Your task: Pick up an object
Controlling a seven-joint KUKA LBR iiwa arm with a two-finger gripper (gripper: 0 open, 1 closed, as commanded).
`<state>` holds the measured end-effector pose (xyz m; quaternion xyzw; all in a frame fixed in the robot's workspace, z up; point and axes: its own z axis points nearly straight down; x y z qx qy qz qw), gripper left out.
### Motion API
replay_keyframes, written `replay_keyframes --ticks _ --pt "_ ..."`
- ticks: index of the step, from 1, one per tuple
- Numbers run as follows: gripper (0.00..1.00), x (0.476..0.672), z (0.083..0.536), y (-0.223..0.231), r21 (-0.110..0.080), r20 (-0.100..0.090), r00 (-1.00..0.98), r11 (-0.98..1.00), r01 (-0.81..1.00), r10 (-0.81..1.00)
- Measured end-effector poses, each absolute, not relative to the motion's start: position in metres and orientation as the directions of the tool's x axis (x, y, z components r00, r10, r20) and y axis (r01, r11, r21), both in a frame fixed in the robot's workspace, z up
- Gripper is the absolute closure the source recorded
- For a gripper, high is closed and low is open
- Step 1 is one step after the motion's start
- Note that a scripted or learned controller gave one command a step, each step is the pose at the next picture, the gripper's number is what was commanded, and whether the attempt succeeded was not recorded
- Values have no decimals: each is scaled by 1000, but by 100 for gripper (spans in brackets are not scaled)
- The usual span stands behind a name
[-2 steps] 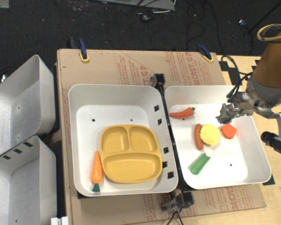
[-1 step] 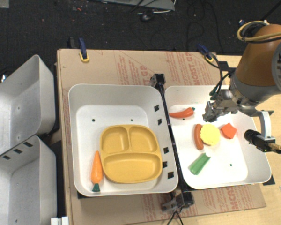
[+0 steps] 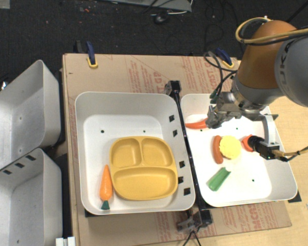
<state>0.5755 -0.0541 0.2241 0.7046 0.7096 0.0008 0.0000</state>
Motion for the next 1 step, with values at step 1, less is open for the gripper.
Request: replay_keyframes --ticks 1 --pt "100 582 230 -7 1 1 -8 8 1000 1000"
